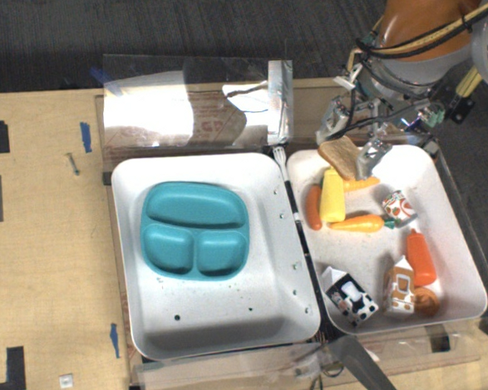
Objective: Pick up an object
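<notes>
The end effector [366, 158] hangs over the top edge of the right bin [458, 217], and cables and its own body hide the fingers, so I cannot tell how far open it is or if it holds something. Just beside it a tan flat piece [338, 154] is partly covered. Below lie a yellow block [333, 196], a carrot [358, 223] and an orange cylinder [420, 257]. The left bin [269, 196] carries a teal divided tray [195, 227].

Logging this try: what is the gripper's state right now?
Gripper: cannot be told; it hangs over the top of the right bin, above the toy food.
</notes>
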### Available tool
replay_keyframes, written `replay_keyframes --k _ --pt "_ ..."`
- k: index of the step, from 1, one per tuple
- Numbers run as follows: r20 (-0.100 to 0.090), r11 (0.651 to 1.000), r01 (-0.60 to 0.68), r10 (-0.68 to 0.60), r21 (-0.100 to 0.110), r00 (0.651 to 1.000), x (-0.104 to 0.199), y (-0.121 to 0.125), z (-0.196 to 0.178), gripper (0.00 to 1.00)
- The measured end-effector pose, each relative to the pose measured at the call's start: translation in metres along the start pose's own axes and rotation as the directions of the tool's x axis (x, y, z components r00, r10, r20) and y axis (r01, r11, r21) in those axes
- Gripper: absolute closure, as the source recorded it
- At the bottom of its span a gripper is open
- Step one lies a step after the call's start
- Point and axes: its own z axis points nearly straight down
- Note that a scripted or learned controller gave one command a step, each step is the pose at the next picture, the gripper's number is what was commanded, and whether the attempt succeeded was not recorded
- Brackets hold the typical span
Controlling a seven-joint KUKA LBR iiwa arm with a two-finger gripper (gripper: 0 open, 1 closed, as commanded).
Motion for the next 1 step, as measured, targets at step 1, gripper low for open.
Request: replay_keyframes --k 1 --pt "0.0 0.973 0.231 -0.231 0.0 0.973 -0.0026 0.0044 -0.001 1.0"
